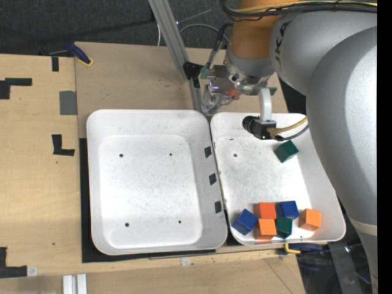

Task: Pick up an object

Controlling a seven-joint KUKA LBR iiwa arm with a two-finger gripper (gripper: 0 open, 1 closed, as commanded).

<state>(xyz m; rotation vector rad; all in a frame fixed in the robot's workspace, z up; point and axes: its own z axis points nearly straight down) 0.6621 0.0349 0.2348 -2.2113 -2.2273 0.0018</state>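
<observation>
Green block point(286, 150) lies alone in the right bin's point(251, 176) far half, apart from the block cluster point(267, 212), so likely the easiest pick; the gripper point(212, 98) hangs over the far rim, open or closed I cannot tell.

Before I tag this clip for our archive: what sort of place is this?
Probably a robotics lab test bench: a grey arm with an orange band reaches in over a white right bin holding small coloured blocks, beside a white left bin; black tape marks the wooden bench.
</observation>
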